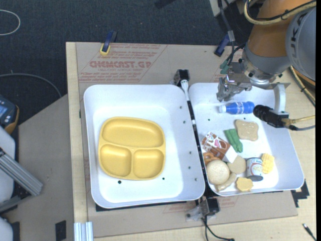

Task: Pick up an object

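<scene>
Objects for picking lie crowded in the near half of the right bin [286,149]. The left bin [95,109] holds one yellow divided tray [132,147] with three compartments. Two blue clamps, one [106,43] at the far left and one [223,45] further right, grip the far edge of the cardboard sheet [125,64] under both bins.

At the right bin's left side lie one red-and-white carton [215,143] and, nearer the camera, one round beige bun [217,171]. Just right of these are one green piece [233,139], one tan slice [247,130], one small can [255,167] and one flat yellow piece [245,184]. A second yellow piece [268,162] lies just beside the can.

One blue-and-white bottle [237,107] lies on its side in the far half, apart from the heap. The gripper [228,90] hangs just left of and above the bottle; whether it is apart or together cannot be told, and nothing shows in its grasp.
</scene>
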Tool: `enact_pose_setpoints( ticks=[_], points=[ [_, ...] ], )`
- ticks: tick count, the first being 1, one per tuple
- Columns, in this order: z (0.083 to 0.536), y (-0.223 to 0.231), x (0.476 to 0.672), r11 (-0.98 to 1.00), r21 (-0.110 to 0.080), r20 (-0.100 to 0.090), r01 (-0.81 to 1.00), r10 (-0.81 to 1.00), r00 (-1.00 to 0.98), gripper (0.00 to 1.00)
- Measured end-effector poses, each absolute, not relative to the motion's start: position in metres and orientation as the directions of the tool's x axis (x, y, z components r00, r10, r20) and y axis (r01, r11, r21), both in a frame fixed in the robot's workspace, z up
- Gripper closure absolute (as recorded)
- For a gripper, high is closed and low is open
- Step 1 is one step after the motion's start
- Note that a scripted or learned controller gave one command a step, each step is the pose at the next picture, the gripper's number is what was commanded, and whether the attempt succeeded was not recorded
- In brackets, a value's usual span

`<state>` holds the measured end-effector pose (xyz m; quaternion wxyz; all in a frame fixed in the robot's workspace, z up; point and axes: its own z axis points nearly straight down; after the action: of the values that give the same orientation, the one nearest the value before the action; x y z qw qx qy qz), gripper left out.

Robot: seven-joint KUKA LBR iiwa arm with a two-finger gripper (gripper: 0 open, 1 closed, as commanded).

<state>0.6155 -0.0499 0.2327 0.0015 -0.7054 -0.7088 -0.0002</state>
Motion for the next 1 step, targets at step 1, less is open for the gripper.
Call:
enact_pose_setpoints(
  ticks=[1],
  points=[
    [0.2351,0.0043,0.6075,0.006,-0.002,0.003,1.000,1.000,-0.006,1.00]
  ],
)
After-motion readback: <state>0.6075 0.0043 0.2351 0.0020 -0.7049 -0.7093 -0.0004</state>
